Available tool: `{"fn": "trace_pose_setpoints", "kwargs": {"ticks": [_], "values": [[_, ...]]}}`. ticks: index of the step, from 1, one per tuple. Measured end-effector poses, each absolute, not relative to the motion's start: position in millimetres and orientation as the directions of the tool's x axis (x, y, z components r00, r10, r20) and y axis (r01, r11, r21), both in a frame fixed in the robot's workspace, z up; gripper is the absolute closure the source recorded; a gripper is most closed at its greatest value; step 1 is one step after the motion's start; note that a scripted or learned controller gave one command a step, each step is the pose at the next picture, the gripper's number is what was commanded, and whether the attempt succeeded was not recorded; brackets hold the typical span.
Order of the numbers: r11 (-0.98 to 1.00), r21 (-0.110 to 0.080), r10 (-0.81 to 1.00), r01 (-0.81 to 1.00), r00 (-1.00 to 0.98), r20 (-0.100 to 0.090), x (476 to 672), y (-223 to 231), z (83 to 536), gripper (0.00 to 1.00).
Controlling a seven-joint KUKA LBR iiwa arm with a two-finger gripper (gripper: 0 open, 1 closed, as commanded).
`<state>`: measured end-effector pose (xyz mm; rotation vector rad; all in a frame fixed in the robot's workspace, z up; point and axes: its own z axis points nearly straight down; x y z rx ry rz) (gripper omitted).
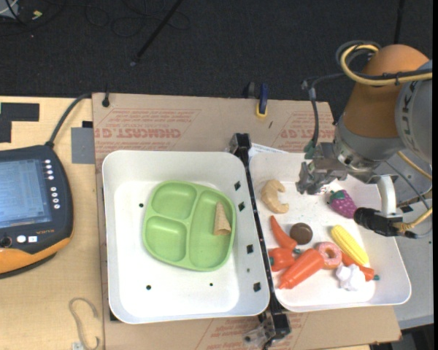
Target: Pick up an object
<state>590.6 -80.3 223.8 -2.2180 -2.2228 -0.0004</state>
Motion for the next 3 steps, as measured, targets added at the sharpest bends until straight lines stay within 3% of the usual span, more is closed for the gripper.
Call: {"fn": "trace_pose_setpoints", "kwargs": {"ticks": [1,2,3], "values": [[-0.004,-0.005,1.000,1.000,0.004,0.001,576.8,-79.5,217.5,1.00],[-0.001,-0.001,1.000,1.000,0.001,0.000,591.7,-76.6,225.8,1.00],[0.000,-0.005,1.000,1.000,0.000,0.000,585.8,-72.3,221.3,1.00]]}}
